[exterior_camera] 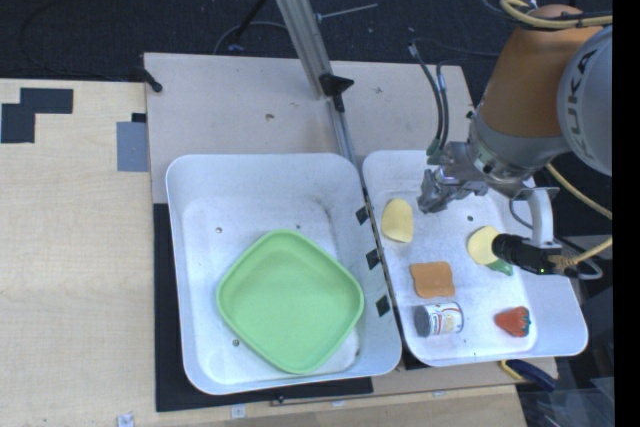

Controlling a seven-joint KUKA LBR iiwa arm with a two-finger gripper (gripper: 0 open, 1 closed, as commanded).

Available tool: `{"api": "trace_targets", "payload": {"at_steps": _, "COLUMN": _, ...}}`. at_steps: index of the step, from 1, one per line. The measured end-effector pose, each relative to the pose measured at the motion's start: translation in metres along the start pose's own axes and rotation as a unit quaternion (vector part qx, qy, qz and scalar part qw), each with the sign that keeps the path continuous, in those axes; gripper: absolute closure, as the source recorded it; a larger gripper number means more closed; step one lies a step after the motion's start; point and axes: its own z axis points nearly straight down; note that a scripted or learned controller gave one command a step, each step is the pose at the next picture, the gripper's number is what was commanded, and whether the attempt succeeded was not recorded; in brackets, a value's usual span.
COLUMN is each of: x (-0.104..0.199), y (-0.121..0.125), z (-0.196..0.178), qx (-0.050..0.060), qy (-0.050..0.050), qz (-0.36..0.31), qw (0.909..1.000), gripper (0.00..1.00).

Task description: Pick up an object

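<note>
**Gripper low over the right bin, nothing seen between its fingers**

You have the arm coming in from the right of the frame, its orange band at the upper right and the grey wrist below it. The gripper hangs over the upper part of the right bin, just right of the wall the two bins share. Its fingers are dark and small at this slant, and you cannot tell how far apart they stand; no object shows between them. The tips are near the pale yellow piece, up and to its right, and whether they touch it or the bin floor cannot be made out.

The things you could pick all lie in the right bin. The pale yellow piece sits at the bin's left side, close to the shared wall. Below and right of it lies a flat orange square. Just beneath that, a small can lies on its side near the bin's lower edge. At the lower right sits a red strawberry-like piece. A yellow and green object rests at mid right, beside a dark part of the rig.

The left bin holds a light green square plate, lying flat toward its lower centre.
</note>
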Motion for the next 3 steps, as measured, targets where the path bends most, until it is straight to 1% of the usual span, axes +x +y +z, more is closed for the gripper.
{"api": "trace_targets", "payload": {"at_steps": 1, "x": 0.044, "y": 0.009, "z": 0.011, "qx": 0.001, "qy": 0.000, "qz": 0.001, "qw": 1.0000, "gripper": 1.00}}
{"api": "trace_targets", "payload": {"at_steps": 2, "x": 0.098, "y": 0.015, "z": 0.020, "qx": 0.001, "qy": 0.000, "qz": 0.000, "qw": 1.0000, "gripper": 1.00}}
{"api": "trace_targets", "payload": {"at_steps": 3, "x": 0.139, "y": 0.033, "z": 0.003, "qx": 0.000, "qy": 0.000, "qz": 0.001, "qw": 1.0000, "gripper": 1.00}}
